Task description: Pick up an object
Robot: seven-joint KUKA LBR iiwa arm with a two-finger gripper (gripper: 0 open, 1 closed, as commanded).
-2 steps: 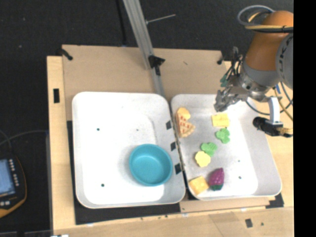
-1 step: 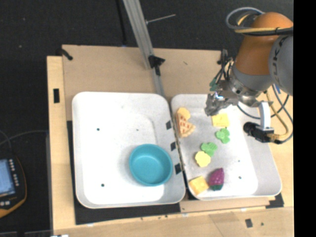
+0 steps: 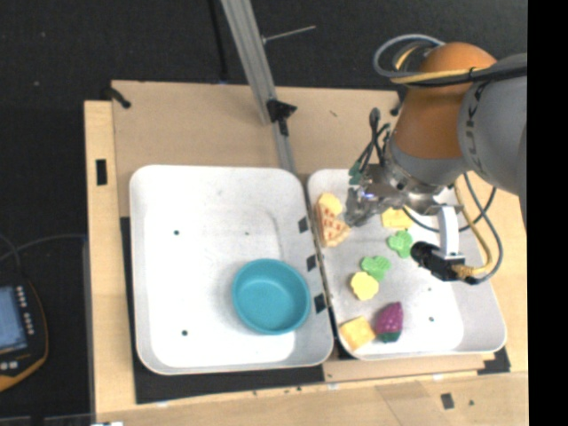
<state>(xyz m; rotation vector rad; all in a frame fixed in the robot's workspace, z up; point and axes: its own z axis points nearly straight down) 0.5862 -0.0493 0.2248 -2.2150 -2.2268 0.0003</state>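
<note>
my gripper (image 3: 359,204) hovers over the right bin (image 3: 479,322), beside the waffle toy (image 3: 332,221). approach step; grip state: cannot tell. next: descend squarely.

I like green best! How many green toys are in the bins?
2, both in the right bin: one green toy near the middle beside the arm's black part, another green toy just below-left of it. The arm could be hiding more.

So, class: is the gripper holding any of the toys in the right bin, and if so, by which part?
It cannot be told. The gripper hangs low in the right bin beside the waffle toy, but no toy shows between its fingers.
</note>
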